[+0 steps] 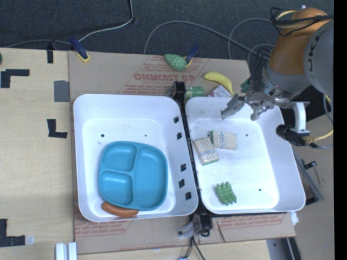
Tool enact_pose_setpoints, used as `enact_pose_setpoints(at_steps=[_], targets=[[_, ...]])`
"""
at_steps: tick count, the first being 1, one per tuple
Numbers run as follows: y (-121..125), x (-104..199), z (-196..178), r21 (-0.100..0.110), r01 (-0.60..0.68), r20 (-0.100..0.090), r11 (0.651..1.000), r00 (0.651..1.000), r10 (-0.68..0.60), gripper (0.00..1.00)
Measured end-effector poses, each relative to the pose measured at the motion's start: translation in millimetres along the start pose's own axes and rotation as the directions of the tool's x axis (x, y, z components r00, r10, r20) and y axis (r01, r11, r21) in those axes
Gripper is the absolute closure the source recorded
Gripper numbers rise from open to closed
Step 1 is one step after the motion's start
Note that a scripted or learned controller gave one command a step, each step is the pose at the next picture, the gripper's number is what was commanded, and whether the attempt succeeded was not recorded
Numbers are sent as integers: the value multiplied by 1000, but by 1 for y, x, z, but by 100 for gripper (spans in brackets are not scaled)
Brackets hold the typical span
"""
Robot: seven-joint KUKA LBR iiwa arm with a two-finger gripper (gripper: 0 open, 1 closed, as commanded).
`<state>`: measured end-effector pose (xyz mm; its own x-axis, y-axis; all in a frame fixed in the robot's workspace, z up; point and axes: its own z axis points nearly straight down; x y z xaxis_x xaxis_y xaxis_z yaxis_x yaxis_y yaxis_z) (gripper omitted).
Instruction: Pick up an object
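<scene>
A slanted overhead view shows a bench covered with brown cardboard, bearing two shallow white bins side by side.

The left bin holds a blue divided plate lying flat toward its near side. An orange sausage-shaped toy lies at the plate's near edge, touching it.

Behind the bins, on the cardboard, a green knobbly toy sits near the far edge, and a yellow banana lies just beyond the right bin's far rim.

The right bin holds a cluster of small patterned packets near its middle, lying flat and touching or overlapping one another. A small green ridged object lies apart from them, toward the near side.

The grey arm with its orange band reaches in from the right. Its gripper hangs over the far part of the right bin, fingers spread apart with nothing between them. One fingertip points down-left toward the packets, clear of them.
</scene>
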<state>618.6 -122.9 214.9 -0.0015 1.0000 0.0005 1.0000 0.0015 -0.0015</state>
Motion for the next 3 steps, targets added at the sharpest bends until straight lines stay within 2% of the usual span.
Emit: enact_pose_setpoints(at_steps=[1, 2, 3], targets=[[10, 24, 120, -9, 0, 2, 1000, 1000, 0, 0], [51, 9, 129, -4, 1, 1, 1000, 1000, -1, 0], [19, 11, 129, -4, 0, 2, 1000, 1000, 0, 0]])
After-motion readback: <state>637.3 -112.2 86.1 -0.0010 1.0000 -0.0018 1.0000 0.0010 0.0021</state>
